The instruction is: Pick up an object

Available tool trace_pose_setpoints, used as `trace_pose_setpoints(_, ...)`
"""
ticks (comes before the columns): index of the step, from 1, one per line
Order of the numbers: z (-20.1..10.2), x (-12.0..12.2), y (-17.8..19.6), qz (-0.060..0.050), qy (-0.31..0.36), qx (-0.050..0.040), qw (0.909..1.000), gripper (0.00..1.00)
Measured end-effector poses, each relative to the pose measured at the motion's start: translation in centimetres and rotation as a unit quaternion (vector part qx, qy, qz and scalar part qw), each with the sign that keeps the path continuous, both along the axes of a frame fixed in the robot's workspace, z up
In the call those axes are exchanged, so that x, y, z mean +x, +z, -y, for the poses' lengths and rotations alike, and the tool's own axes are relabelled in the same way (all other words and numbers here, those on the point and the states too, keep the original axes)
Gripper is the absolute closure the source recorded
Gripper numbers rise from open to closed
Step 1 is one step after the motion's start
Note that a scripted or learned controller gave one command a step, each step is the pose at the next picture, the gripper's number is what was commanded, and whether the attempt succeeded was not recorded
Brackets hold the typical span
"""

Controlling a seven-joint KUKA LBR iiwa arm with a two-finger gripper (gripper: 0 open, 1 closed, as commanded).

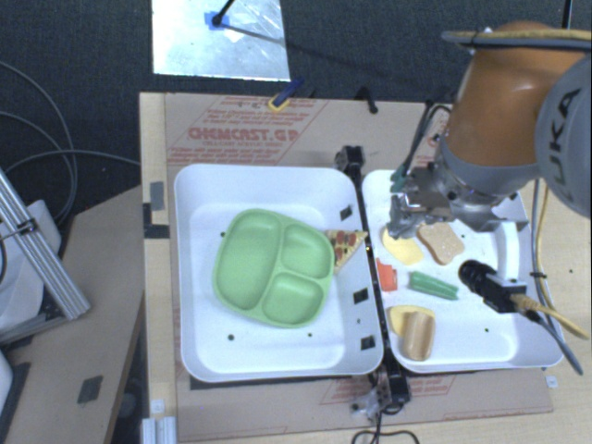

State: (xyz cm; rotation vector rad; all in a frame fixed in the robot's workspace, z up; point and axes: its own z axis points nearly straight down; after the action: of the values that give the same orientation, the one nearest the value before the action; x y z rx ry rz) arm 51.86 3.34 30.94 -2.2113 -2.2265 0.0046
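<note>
My gripper [404, 225] hangs low over the right bin [490, 340], at its upper left part, just above a flat yellow piece [401, 248]. A slice of toast [440, 243] lies right of it. Below come a small red piece [386, 277], a green stick [434, 286] and a hot dog bun [414, 331]. In the left bin [213, 340] rests a green divided plate [275, 266] with a pizza slice [346, 245] at its right edge.
The arm's big orange and grey body [513, 109] covers the right bin's upper part. A black divider [368, 266] runs between the two bins. Cardboard [240, 132] lies under both bins.
</note>
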Motion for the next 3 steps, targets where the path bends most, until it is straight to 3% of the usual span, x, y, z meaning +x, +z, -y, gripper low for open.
trace_pose_setpoints(1, -0.1, -3.3, -0.8, 0.002, -0.003, 0.0002, 1.0, 1.0)
trace_pose_setpoints(2, -1.9, -3.2, 1.4, 0.004, 0.0, 0.0004, 1.0, 1.0)
trace_pose_setpoints(3, 3.9, 5.5, -7.9, 0.004, -0.005, -0.0015, 1.0, 1.0)
